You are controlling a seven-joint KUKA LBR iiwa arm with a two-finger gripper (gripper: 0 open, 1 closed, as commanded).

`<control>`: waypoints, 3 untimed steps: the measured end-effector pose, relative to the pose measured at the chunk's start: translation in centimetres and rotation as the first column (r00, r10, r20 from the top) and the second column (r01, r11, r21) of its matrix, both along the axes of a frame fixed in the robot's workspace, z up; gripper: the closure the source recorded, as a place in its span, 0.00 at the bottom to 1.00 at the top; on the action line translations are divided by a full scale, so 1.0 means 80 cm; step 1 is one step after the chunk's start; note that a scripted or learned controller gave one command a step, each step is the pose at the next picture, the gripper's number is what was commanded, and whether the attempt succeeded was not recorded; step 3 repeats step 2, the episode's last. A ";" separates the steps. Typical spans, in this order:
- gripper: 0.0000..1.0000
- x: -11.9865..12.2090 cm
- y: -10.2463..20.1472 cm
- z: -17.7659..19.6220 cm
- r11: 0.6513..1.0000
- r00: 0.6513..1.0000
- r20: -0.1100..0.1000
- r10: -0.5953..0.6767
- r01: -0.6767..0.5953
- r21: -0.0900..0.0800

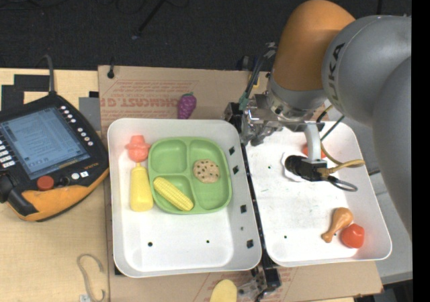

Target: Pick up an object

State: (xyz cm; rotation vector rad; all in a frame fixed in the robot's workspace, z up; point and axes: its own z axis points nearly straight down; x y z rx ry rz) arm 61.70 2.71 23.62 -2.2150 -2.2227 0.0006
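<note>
Beside chicken leg (336, 223), tomato (353, 235)

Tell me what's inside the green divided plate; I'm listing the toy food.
The green divided plate holds a corn cob in one compartment and a cookie in another. Whatever lies beneath them is covered.

The bench (47, 254) has a pale wood top. Two white bins sit side by side on a brown cardboard sheet (154, 89): the left bin (175, 247) and the right bin (295, 227). On the left lies a control tablet (44, 153) with an orange edge. A purple toy (187, 105) rests on the cardboard at the far side, a yellow toy (224, 290) at the near edge, and a hook (91, 274) near left.
</note>
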 end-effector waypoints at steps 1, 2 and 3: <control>1.00 0.002 -0.001 0.000 1.000 1.000 0.001 -0.002 0.002 -0.002; 1.00 0.004 0.000 -0.025 1.000 1.000 -0.002 -0.003 0.003 -0.003; 1.00 0.004 0.000 -0.025 1.000 1.000 -0.002 -0.003 0.003 -0.003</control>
